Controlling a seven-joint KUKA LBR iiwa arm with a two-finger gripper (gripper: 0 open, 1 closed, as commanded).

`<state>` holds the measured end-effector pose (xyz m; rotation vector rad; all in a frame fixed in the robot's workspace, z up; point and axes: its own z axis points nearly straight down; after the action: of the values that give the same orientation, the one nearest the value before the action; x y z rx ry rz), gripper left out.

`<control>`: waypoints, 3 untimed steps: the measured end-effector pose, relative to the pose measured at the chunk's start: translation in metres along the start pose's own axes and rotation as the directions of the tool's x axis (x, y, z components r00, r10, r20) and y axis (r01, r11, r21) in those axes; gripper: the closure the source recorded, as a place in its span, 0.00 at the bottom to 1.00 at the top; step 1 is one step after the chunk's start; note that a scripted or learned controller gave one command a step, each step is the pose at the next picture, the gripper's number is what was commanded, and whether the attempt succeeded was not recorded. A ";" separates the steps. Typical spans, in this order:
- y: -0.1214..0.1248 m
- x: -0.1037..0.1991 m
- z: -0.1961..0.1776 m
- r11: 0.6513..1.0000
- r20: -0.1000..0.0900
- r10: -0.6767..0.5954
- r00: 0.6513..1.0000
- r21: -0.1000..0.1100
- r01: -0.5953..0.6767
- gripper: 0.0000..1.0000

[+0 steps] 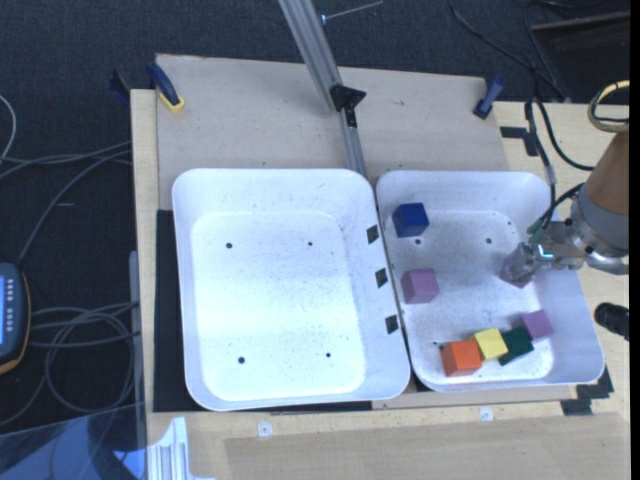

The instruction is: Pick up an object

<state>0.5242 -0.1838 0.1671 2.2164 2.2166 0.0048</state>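
Your gripper (522, 265) hangs low in the right bin (452, 190), close to its right wall; I cannot tell its opening or whether it holds anything. The nearest block, the small purple cube (538, 323), lies just beyond it toward the front rim. Come straight down, centred. Open floor lies toward the blue cube (410, 219).

Even overhead light, soft shadows, slightly grainy, mild blur

Single fixed camera above bench (300, 98), slanted down, both bins (275, 183) framed.
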 end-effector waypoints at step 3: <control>0.021 0.056 -0.078 1.000 -0.004 -0.008 1.000 0.003 0.008 1.00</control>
<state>0.5449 -0.1273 0.2452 2.2114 2.2285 0.0058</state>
